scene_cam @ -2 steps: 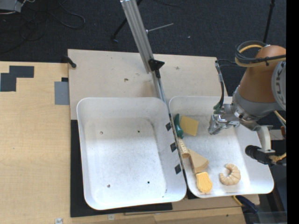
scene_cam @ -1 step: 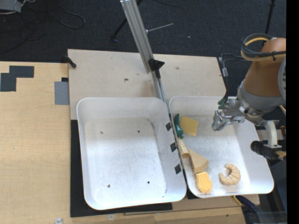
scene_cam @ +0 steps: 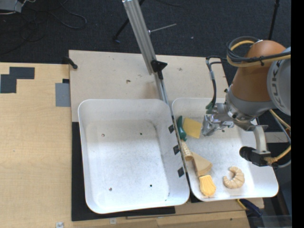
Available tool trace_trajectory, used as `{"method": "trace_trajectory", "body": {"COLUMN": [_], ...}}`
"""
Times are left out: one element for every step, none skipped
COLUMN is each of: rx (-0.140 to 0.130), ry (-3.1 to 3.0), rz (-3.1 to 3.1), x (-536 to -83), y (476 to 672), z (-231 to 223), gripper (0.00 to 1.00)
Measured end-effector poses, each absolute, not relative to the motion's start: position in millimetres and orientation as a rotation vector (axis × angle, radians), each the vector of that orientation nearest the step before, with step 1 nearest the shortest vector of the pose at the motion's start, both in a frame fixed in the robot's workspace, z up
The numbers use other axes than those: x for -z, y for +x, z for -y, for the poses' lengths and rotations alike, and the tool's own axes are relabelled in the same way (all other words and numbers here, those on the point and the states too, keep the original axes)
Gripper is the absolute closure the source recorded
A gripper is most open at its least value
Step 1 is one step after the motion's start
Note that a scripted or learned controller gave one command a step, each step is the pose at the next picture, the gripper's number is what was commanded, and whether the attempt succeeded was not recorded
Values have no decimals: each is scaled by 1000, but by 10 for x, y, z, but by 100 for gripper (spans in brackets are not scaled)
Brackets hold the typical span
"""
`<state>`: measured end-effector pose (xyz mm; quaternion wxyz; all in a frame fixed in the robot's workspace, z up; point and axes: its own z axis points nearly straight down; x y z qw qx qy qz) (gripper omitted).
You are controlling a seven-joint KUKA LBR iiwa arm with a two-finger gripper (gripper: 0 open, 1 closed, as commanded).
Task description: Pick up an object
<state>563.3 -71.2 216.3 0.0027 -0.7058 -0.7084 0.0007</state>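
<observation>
The right bin [scene_cam: 266, 184] holds several objects. A pale yellow wedge [scene_cam: 192, 128] lies at its upper left beside a green piece [scene_cam: 181, 128] against the divider. A tan wooden brush-like piece [scene_cam: 195, 161] lies lower down, with an orange-yellow block [scene_cam: 207, 185] below it and a curled croissant-shaped object [scene_cam: 233, 177] to the right. My gripper [scene_cam: 210, 126] hangs over the bin's upper middle, just right of the yellow wedge. Nothing shows between its fingers.
The left bin [scene_cam: 95, 194] sits beside the right one, with a clip-studded divider [scene_cam: 175, 148] between them. A slanted metal rail [scene_cam: 142, 37] rises behind the bins. A black cable fitting [scene_cam: 254, 156] hangs off the arm over the right bin's edge.
</observation>
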Motion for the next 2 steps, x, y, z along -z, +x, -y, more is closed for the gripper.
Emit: {"method": "trace_trajectory", "body": {"rx": [-3, -2], "ry": [-2212, -2211], "rz": [2222, 2224], "x": [-2087, -2070], "y": [5708, 5713], "z": [157, -458], "gripper": [100, 100]}}
